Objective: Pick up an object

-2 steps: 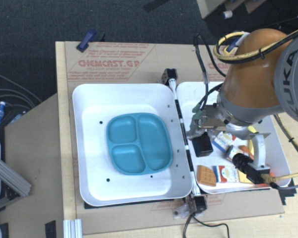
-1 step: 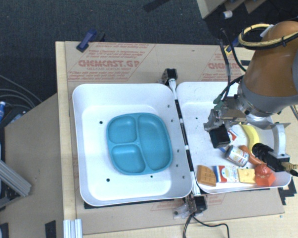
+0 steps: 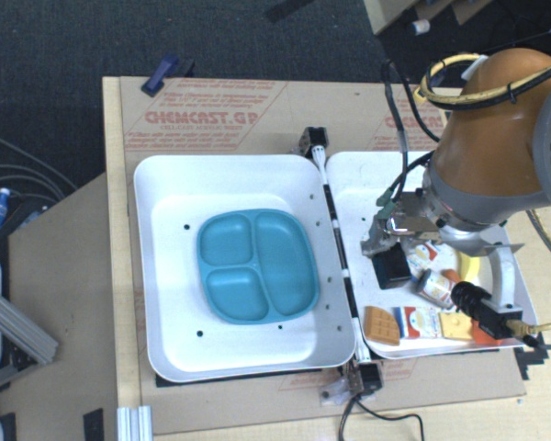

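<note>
The arm reaches in from the right, and its gripper (image 3: 384,239) hangs low over the left part of the right bin (image 3: 349,177). Several small items lie in that bin's front half. A tan waffle-like square (image 3: 379,324) sits at the front left corner, and a red, white and blue carton (image 3: 414,321) lies beside it. A yellow wedge (image 3: 456,326) rests to the carton's right. A small tin (image 3: 434,288) lies just right of the gripper, with a red-and-white item (image 3: 429,252) and a yellow piece (image 3: 468,269) close by. Nothing shows between the gripper's tips.
The left bin (image 3: 161,246) holds a blue divided plate (image 3: 256,265) in its middle. A black divider rail (image 3: 332,223) runs between the two bins. The arm's bulky orange and grey body (image 3: 496,127) covers the right bin's back right part.
</note>
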{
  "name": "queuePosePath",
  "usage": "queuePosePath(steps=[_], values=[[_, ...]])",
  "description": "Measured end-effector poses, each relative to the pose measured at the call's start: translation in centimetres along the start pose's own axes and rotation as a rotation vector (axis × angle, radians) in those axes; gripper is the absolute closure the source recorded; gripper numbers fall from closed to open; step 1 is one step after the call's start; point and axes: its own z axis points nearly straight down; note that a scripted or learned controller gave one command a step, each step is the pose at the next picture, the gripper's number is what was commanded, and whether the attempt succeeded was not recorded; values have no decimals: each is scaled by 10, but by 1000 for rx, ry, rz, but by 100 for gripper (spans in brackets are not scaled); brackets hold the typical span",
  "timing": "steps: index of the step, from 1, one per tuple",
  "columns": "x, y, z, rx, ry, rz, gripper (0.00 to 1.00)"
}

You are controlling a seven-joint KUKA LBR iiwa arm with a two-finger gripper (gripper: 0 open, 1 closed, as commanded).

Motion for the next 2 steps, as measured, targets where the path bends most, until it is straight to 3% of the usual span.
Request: queuePosePath(steps=[1, 2], values=[[2, 0, 6, 0, 0, 1, 100], [-11, 67, 18, -3, -2, 1, 100]])
